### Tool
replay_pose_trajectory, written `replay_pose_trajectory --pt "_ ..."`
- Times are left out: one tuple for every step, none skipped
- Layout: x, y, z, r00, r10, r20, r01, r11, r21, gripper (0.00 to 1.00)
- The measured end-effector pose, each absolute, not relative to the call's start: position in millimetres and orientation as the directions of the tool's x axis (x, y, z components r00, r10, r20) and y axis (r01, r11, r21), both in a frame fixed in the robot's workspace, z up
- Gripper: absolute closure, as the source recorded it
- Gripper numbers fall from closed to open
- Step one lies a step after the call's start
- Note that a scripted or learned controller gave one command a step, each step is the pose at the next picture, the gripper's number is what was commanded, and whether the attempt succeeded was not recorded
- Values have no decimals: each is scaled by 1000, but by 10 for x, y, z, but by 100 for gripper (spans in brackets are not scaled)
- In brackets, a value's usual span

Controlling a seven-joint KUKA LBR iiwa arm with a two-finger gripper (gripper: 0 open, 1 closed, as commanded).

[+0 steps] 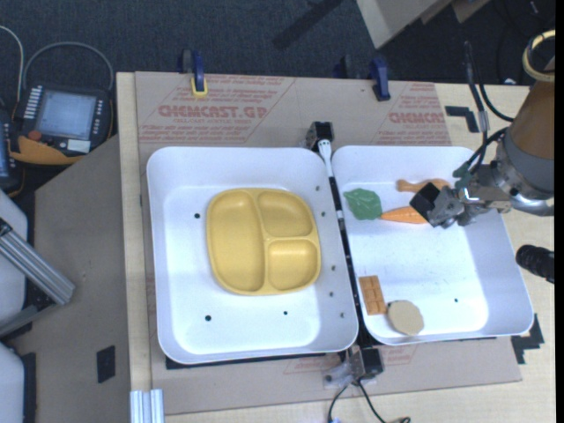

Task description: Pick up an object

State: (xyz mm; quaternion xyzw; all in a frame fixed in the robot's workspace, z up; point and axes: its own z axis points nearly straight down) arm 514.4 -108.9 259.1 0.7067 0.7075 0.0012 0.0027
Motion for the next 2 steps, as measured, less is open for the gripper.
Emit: replay_pose_trajectory --pt "5355 -699 2531 -5 1000 0 1000 5 2 100" --pt "5557 -153 2576 -7 1000 1 1000 7 3 100"
